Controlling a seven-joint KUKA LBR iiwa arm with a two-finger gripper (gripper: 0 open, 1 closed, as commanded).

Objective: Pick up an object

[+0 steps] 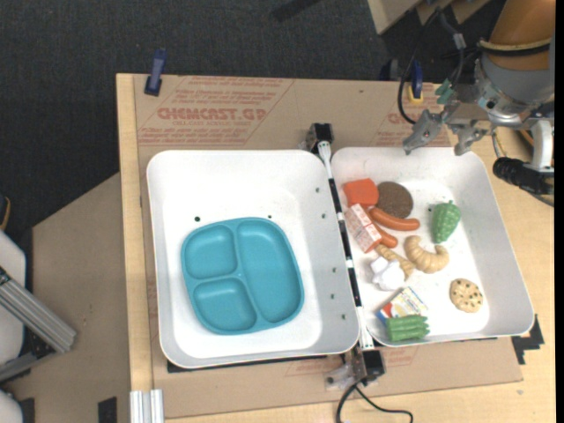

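Above the far edge of the right bin (493, 179), the tool (443, 139) hangs with its fingers spread wide, gripping nothing. Below it lie the toy foods, the orange block (359, 191) and brown patty (396, 198) closest.

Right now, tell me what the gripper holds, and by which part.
Nothing. The two-finger gripper hangs open above the far rim of the right-hand shallow white bin, with no object between its fingers.
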